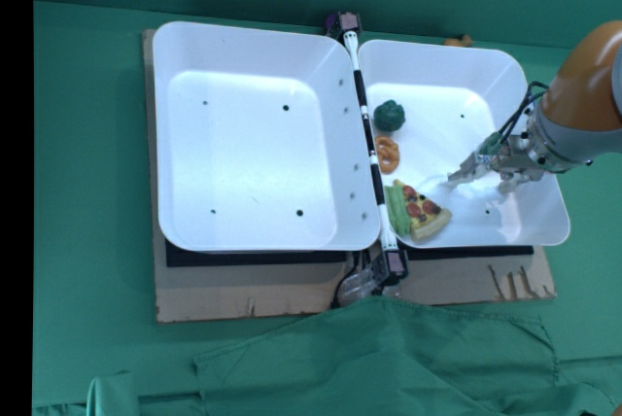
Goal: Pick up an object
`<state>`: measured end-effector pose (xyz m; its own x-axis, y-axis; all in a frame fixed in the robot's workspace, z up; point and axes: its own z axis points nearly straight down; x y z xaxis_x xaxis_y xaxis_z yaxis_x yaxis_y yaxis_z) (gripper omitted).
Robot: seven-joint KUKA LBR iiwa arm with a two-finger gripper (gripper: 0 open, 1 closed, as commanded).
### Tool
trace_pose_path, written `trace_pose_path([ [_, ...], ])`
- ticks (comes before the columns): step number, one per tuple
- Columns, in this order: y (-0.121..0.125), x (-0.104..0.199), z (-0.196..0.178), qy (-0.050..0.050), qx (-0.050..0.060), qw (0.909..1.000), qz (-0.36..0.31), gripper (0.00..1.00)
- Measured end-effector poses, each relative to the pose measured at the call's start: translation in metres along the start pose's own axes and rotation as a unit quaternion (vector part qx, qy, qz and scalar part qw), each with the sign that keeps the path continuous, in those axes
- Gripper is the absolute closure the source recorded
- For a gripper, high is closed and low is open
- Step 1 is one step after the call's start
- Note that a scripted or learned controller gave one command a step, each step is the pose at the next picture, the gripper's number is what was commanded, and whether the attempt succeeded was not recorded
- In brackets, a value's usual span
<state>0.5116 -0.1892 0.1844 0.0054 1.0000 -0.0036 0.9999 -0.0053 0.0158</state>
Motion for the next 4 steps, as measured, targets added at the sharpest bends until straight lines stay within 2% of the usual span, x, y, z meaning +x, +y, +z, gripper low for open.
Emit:
trace_pose_path([
  [1, 0.002, -0.001, -0.014, -0.004, -0.005, 1.0, 0.001, 1.0],
  [2, 0.001, -0.001, -0.013, -0.003, -0.004, 1.0, 0.001, 0.0],
  [3, 0.003, -0.002, -0.025, -0.005, -0.007, 1.0, 0.003, 1.0],
  [4, -0.04, 0.0, -0.002, -0.003, -0.004, 1.0, 0.0, 1.0],
])
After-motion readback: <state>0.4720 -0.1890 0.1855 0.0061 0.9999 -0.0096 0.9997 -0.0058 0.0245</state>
